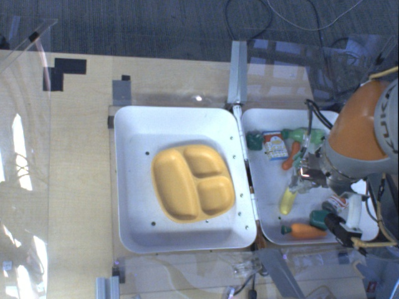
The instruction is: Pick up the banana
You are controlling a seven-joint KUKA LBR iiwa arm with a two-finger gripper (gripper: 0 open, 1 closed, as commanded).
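Carrot [305, 231]: I see it at the near edge of the right bin [269, 185], lying flat, orange with a green tip.
Green block [319, 217]: just behind the carrot, partly under the arm.
Banana [287, 199]: in the right bin, a small yellow piece lying free on the floor, its far end just under the jaws.
Jaws [305, 173]: down over the banana's far end; I cannot tell from here whether they are open or closed, as the wrist blocks my view.
Tray [193, 182]: yellow, three compartments, in the middle of the left bin [134, 167].
Far items: a dark green piece [254, 141], a small carton [275, 146], possibly a second carrot [292, 156].
Counter [62, 185]: pale wood.
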